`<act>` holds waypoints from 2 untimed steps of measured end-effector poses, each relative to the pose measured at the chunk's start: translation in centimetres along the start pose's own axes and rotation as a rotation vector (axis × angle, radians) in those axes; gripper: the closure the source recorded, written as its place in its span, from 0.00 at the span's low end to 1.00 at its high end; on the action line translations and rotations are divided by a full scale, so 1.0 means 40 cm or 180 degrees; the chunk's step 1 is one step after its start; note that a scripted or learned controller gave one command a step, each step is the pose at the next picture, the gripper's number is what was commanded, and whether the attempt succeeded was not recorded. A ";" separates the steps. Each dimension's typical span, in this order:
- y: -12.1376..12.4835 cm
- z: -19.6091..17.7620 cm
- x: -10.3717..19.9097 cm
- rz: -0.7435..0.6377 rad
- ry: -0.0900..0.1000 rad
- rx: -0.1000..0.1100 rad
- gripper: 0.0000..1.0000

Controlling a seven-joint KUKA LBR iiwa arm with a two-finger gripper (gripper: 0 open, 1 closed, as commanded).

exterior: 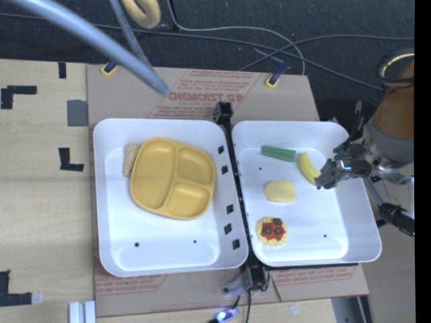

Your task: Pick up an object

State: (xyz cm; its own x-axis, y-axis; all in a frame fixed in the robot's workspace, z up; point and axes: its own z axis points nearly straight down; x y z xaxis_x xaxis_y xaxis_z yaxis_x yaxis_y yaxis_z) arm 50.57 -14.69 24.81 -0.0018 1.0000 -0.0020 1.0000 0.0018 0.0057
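1. The bench point(40, 180) carries a cardboard sheet point(202, 93), stretching away from the gripper point(328, 177).
2. On the cardboard sit two white bins: the right bin point(337, 247) beneath the gripper, the left bin point(161, 254) beyond it.

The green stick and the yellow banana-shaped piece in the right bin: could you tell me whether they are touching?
Cannot tell. In the camera view the green stick ends right at the banana piece; no plain gap or contact shows.

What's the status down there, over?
Gripper low in right bin, beside banana, nothing seen held. Green stick, yellow lump, pizza close by.
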 end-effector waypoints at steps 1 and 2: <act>0.020 0.038 0.129 -0.0011 0.0010 0.0023 1.00; 0.060 0.047 0.281 -0.0020 0.0012 0.0024 1.00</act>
State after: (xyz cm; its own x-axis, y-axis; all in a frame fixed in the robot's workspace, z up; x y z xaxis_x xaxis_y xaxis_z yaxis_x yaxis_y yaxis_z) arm 52.98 -3.43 22.94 -0.0079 1.0000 0.0017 1.0000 0.0079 -0.0017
